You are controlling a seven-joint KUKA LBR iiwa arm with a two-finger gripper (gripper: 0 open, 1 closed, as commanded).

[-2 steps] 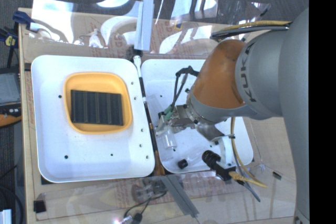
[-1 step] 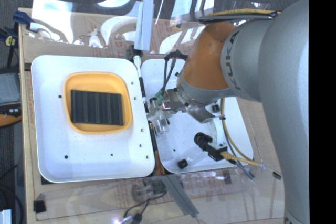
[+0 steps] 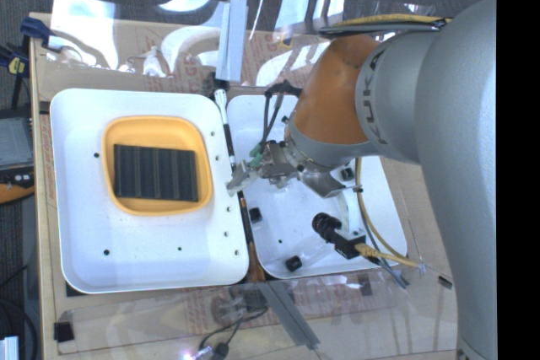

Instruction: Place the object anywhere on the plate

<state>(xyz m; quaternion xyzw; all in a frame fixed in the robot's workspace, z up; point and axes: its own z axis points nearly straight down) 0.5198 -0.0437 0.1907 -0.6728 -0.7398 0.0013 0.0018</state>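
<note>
Camera view:
Plate: yellow, dark ribbed centre, in left bin.
Gripper: over the divider between bins, just right of plate; finger state cannot be told.
Object: not identifiable.
Required travel: leftward.

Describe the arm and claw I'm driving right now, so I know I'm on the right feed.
The arm is bulky, rounded grey metal with a broad orange band above the wrist and dark lettering beside the band. A yellow cable and black cables run along it. The claw is small, metallic and silver-grey.
</note>
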